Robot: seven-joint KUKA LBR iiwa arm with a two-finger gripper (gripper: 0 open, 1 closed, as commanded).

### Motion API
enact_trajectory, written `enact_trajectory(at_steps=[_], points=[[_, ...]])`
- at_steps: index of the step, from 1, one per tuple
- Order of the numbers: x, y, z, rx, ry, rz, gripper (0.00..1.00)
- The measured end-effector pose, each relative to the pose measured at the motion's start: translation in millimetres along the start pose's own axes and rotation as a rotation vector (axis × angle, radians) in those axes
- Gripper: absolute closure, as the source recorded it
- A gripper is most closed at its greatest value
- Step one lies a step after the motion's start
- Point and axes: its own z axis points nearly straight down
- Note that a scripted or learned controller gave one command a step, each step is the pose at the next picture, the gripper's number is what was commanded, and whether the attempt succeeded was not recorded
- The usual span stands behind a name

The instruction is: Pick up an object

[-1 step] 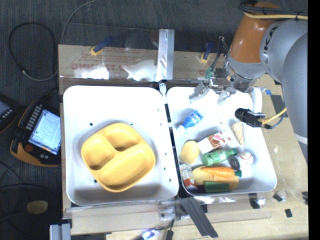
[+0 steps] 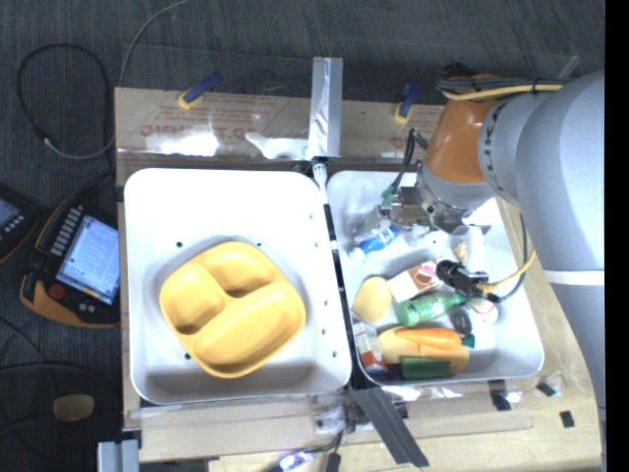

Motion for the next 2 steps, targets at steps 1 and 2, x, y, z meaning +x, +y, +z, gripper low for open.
enact_trajectory(at_steps=[1, 2], points=[[0.5, -0.5, -8.1, 0.003, 0.002, 0.0, 1.0], [37.3, -19.5, -107.6, 0.001, -0.002, 0.187, 1.0]])
